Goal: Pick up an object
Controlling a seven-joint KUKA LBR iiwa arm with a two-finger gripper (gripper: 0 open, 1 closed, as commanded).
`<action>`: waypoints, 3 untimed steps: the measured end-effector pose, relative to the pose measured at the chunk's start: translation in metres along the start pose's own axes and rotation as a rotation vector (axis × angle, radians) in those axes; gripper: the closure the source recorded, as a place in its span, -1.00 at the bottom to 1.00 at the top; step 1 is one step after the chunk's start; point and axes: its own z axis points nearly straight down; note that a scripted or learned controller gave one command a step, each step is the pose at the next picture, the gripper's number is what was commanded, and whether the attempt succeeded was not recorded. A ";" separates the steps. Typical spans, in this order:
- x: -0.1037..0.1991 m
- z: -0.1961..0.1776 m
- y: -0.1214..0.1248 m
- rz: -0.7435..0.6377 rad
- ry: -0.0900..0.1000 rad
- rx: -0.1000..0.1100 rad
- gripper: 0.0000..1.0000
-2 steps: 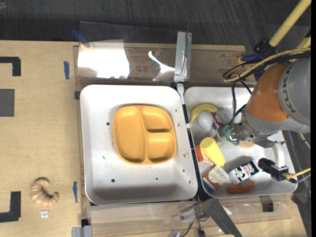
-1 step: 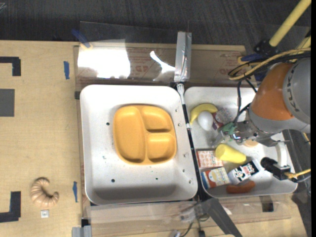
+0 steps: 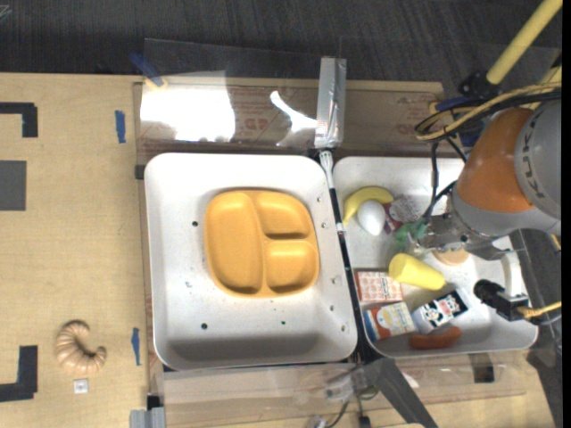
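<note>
Nearest the camera, along the right bin's near wall, lay a red sausage-shaped toy [image 3: 434, 336], with a small red-and-white carton [image 3: 390, 320] and a black-and-white milk carton [image 3: 442, 308] just behind it. Further in sat a yellow plastic cone [image 3: 417, 272], a flat red-and-white packet [image 3: 376, 285], a white egg [image 3: 371, 218] touching a yellow banana [image 3: 366, 200], and a small green piece [image 3: 413, 232]. The right white bin [image 3: 500, 333] stood beside the left white bin [image 3: 169, 266], which held an orange divided plate [image 3: 261, 241]. Both rested on a pale wooden tabletop [image 3: 62, 239], where a tan curled croissant toy [image 3: 79, 345] lay well apart; dark carpet lay beyond. The grey arm with its orange band [image 3: 500, 172] reached in from the right, its hand [image 3: 439, 236] low over the right bin beside the green piece; whether it gripped anything could not be told.
</note>
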 end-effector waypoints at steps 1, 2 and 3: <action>0.017 -0.026 -0.022 -0.049 0.004 0.015 1.00; 0.025 -0.087 0.093 -0.008 0.001 0.009 1.00; 0.005 -0.033 0.119 -0.178 0.002 0.014 1.00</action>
